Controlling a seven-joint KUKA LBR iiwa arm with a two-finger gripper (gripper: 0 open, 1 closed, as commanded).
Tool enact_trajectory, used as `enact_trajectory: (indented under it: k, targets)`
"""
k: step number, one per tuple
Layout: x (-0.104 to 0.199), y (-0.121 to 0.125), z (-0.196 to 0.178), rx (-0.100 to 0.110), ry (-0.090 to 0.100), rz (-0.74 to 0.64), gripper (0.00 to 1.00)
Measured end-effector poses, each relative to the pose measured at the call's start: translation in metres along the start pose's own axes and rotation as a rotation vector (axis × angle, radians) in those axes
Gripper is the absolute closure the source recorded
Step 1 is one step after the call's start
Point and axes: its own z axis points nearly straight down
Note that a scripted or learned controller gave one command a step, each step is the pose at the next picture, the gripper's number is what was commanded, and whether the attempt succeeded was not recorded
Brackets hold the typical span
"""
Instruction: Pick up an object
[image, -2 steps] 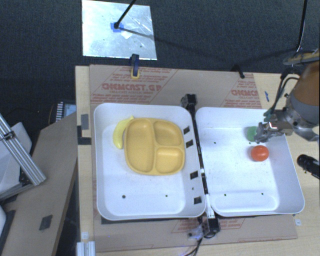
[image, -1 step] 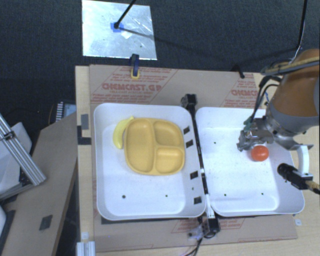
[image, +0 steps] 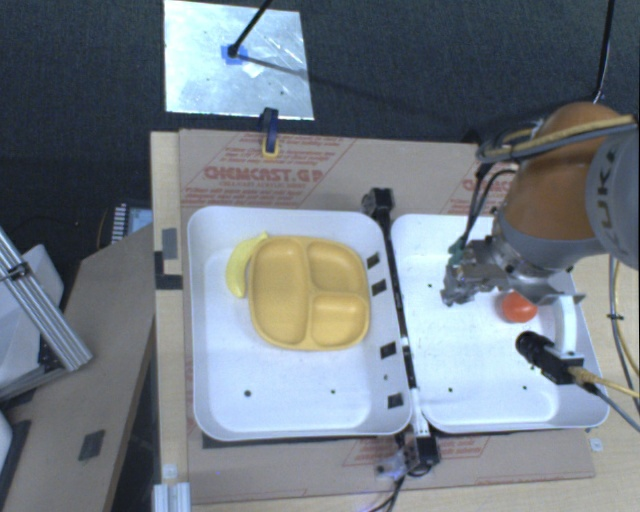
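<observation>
A small orange-red ball (image: 517, 307) lies in the right bin (image: 470, 400), partly hidden under the arm's wrist. My gripper (image: 458, 289) hangs low over the right bin, just left of the ball, its dark fingers pointing down at the bin floor. Nothing shows between them. In the left bin (image: 220, 400) a yellow divided plate (image: 306, 292) lies flat, with a yellow banana (image: 238, 265) tucked against its left edge.
A black divider with clips (image: 392, 300) runs between the two bins. A black cylindrical part of the arm (image: 545, 358) sticks out over the right bin's lower right. Cables trail off at the right edge.
</observation>
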Motion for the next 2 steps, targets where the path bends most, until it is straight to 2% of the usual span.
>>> enact_trajectory:
  k: [1, 2]
  targets:
    - [0.046, -0.015, 0.008, 0.002, 0.0, 0.0, 1.0]
    - [0.108, -0.022, 0.003, 0.0, 0.001, -0.002, 1.0]
